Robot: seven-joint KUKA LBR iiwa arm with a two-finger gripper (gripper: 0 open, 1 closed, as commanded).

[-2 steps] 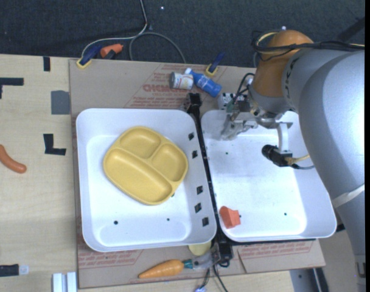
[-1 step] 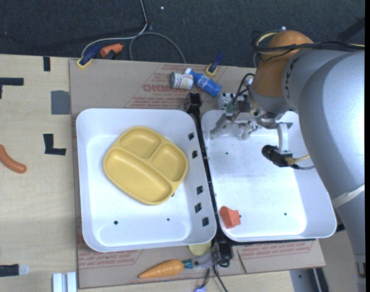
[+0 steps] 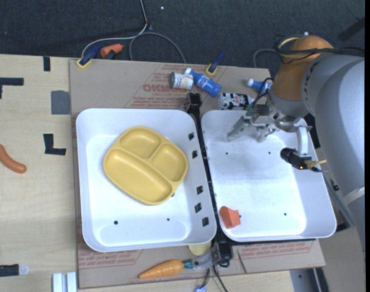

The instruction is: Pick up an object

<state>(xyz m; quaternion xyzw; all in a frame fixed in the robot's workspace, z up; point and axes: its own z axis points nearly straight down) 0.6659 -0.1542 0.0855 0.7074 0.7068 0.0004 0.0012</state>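
The fingers (image 3: 237, 129) of our grey two-finger gripper (image 3: 258, 128) hang over the far left corner of the right shallow white plastic bin (image 3: 307, 212), splayed fairly wide, with nothing visible between them. So we judge the pick as barely begun: no object is gripped, and the whole of the approach, the closing and the lift is left to do.

The only candidate in that right bin is the small orange-red blocky piece (image 3: 229, 217), which lies at the near left corner, touching or almost touching the bin wall and well apart from the gripper. It looks rigid and angular with matte faces; we cannot tell its material for sure.

In the left shallow white plastic bin (image 3: 90, 224) sits a yellow divided plate of smooth moulded plastic (image 3: 145, 165), rounded, with three compartments and a raised rim. It is broad and low, which we think would give narrow fingers little to pinch except its edge.

Both bins have glossy, hard floors with a few dark dots, and they rest on a brown cardboard sheet (image 3: 142, 90) laid over the pale wooden bench (image 3: 27, 114).
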